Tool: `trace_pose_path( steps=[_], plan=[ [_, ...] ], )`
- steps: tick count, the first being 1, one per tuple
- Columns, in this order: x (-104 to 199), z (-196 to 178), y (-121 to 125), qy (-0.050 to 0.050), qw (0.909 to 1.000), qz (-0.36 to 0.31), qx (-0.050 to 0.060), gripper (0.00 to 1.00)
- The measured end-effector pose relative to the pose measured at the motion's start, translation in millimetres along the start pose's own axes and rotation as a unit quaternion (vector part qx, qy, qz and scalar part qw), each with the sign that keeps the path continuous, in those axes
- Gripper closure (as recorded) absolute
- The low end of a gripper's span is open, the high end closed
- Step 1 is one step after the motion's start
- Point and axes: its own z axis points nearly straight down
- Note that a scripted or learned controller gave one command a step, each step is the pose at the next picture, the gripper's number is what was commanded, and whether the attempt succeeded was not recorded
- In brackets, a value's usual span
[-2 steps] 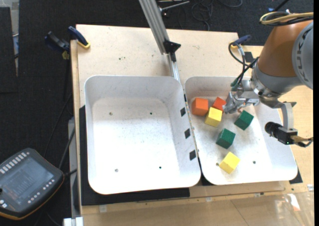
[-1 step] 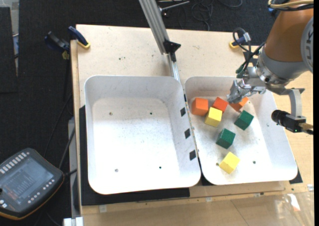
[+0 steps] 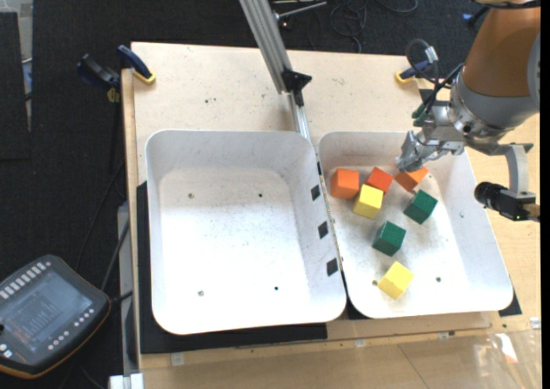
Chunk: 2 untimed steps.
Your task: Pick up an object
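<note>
We see the pincer [image 3: 415,158] low in the right bin [image 3: 481,280], just above an orange block [image 3: 412,178]; we cannot tell how it is set. Left of that block sit two more orange blocks [image 3: 345,183] [image 3: 379,179], a yellow one [image 3: 369,201] touching them.

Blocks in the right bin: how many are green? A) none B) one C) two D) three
C: two green blocks lie in the right bin, one below the gripper and another nearer the bin's middle; the rest are orange and yellow.
</note>
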Motion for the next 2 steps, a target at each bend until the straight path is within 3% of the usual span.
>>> trace_pose_path(
  steps=[1,2],
  plan=[
    [49.4,-1.7,-17.3,0.001,1.0,-0.002,0.002,1.0],
    [97.0,19.9,-29.4,0.001,1.0,-0.002,0.003,1.0]
  ],
)
